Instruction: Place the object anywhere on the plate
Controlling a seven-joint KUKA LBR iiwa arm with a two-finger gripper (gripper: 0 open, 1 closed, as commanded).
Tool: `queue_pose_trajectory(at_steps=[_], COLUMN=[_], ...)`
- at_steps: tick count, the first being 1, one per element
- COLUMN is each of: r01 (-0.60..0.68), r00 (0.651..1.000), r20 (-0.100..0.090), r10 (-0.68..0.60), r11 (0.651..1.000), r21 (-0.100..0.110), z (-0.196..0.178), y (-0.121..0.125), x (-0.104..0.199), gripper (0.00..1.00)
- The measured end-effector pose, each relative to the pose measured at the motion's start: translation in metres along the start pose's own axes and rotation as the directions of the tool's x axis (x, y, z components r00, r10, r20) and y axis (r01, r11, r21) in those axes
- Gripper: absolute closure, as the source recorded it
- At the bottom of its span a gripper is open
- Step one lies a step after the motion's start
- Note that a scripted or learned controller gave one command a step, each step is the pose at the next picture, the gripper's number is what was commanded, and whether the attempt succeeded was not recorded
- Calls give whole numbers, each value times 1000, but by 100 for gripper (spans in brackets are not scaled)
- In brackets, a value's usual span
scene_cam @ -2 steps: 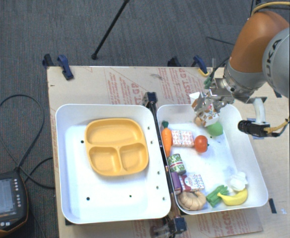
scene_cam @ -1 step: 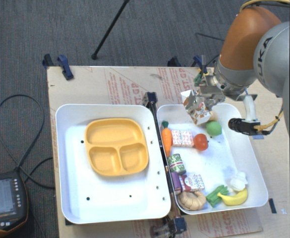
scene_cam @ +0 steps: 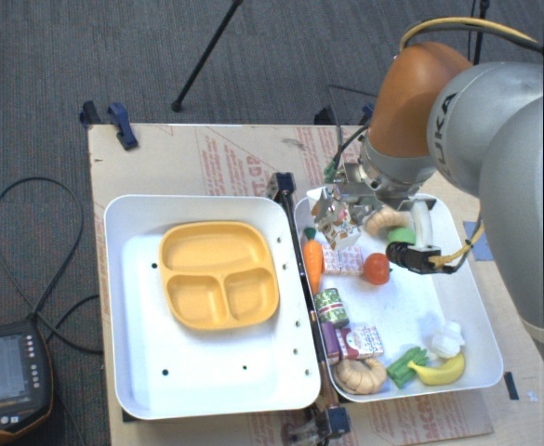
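Gripper (scene_cam: 341,214), grip state unclear, hangs over the cluttered right bin (scene_cam: 467,295), where crowded toys could spoil a clean pick for the plate (scene_cam: 219,273)

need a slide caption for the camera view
KUKA arm reaches into the right bin of toy food; the yellow plate sits in the left bin.

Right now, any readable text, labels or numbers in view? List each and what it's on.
Red print on the cardboard sheet under the bins: mirrored and blurred, not readable.
Label on the small can: too small to read.
Print on the pink-and-white carton: too small to read.
Print on the packet beside the carrot: blurred.
Screen and keys of the pendant on the floor: not legible.
No text on the yellow plate.
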State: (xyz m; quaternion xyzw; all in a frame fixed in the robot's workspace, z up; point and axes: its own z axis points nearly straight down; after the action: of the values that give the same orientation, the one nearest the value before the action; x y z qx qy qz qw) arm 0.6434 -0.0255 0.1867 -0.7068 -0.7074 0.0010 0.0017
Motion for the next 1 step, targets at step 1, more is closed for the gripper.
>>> queue_pose_trajectory(at_steps=[1], r01=[3], r00=[1000], r20=[0], r10=[-3], r11=[1000], r21=[-6], z=[-75], y=[1], x=[83], gripper=[100])
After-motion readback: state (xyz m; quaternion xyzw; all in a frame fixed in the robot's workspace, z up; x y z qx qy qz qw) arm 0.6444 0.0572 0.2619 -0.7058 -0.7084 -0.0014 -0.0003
